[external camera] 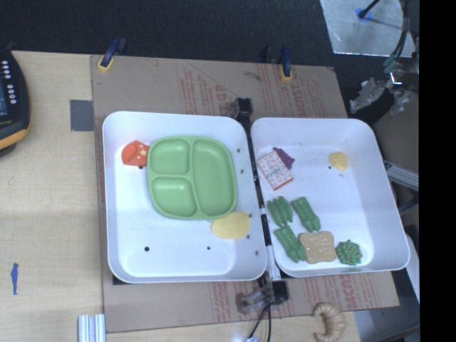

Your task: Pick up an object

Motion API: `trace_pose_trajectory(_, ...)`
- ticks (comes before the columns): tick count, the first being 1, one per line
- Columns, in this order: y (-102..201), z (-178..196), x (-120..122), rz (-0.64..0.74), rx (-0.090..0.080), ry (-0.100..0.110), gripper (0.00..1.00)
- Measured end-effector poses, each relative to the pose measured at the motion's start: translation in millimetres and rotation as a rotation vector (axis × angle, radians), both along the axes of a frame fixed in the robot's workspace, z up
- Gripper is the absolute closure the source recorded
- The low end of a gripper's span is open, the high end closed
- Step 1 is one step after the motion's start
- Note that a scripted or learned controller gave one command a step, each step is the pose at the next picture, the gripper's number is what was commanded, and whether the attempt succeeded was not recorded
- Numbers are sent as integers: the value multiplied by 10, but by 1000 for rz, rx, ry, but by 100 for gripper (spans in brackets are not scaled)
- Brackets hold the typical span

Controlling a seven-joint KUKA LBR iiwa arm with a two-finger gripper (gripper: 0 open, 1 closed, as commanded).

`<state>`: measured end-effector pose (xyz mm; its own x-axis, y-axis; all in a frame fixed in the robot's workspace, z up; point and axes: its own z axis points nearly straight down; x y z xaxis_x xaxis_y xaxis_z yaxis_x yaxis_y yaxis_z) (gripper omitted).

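Observation:
The left bin point(121, 262) holds a green divided plate point(192, 177), a red piece with a yellow star point(134, 153) at its left and a pale yellow piece point(230, 225) below it. In the right bin point(377, 191) lie a pink checked packet point(274, 169), a purple piece point(286, 155), a small yellow piece point(339, 161), three green pods point(280, 210), a tan cracker point(317, 246) and a green broccoli point(348, 252). My gripper point(370, 95) hangs outside the right bin, beyond its far right corner, well away from every object.
Both bins rest on a cardboard sheet point(178, 84) held by blue and yellow clamps point(285, 66). A tan curled piece point(329, 320) lies on the cardboard in front of the right bin. A control pendant point(11, 98) sits at the bench's left edge.

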<state>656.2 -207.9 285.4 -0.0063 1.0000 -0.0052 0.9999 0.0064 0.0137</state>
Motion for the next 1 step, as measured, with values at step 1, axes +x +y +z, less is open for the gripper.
trace_pose_trajectory(1,-36,-346,0,-2,4,19,0)
